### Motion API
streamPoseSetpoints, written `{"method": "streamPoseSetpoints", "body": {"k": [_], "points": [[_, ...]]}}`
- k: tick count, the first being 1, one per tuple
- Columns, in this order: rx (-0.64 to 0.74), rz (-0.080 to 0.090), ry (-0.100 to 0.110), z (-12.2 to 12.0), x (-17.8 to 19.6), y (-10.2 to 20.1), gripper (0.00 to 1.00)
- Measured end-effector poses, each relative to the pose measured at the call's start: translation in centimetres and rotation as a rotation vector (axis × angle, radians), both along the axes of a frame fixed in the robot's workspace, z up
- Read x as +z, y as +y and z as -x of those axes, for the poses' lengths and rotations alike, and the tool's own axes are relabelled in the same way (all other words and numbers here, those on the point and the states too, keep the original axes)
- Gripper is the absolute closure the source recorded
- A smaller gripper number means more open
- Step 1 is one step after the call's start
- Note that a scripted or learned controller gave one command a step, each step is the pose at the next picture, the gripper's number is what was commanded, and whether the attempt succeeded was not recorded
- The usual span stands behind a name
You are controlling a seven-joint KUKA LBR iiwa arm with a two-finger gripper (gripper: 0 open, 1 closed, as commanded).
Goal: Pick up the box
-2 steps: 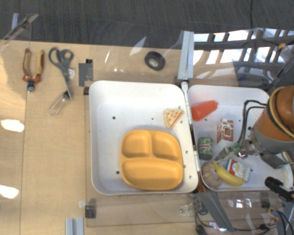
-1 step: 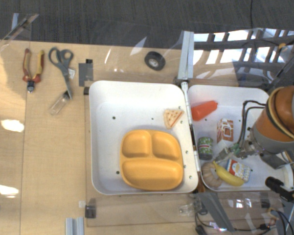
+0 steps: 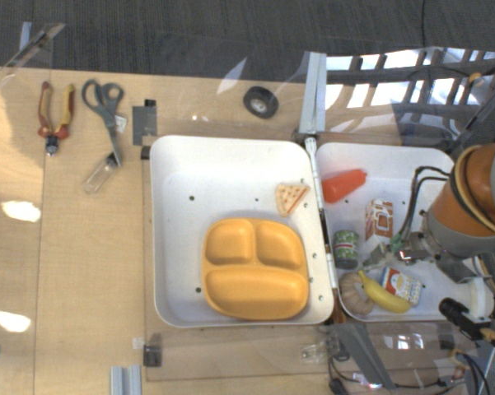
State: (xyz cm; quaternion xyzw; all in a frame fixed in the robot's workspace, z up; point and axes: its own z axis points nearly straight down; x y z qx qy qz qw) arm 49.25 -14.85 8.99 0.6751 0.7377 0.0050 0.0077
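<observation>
Box (image 3: pixel 379 219) lies flat in the right bin (image 3: pixel 432 156), between the red carrot-like toy (image 3: pixel 343 184) and the banana (image 3: pixel 380 293), just beside the can (image 3: pixel 345 248); not lifted, so grasp and lift remain. Pincer (image 3: pixel 393 252) hovers just below the box among clutter; its opening cannot be told. The bin's divider wall is near on the left, with open floor only toward the top.
</observation>
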Motion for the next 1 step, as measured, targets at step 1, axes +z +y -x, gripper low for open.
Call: {"method": "streamPoseSetpoints", "body": {"k": [1], "points": [[0.017, 0.005, 0.000, 0.04, 0.01, 1.26, 0.00]]}}
